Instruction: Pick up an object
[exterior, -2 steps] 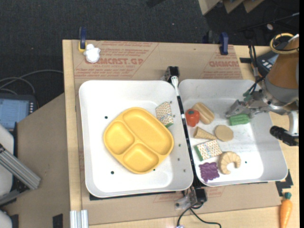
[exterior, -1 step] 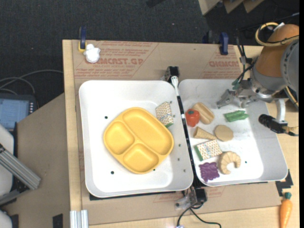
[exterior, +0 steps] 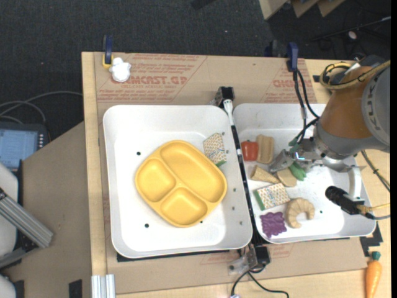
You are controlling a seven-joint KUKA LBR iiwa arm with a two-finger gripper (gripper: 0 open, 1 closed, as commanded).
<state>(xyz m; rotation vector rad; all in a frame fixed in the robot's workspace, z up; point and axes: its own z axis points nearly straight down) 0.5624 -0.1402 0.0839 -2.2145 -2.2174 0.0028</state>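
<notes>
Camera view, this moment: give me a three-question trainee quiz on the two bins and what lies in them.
1. True or false: the yellow divided plate lies in the left bin.
2. Which item lies nearest the right bin's front edge? A) purple grape bunch B) red pepper C) patterned packet
3. Fill in: the gripper hangs over the ____ bin.

Key: 1 true; 2 A; 3 right. The croissant sits beside the grapes, not in front of them.
</notes>
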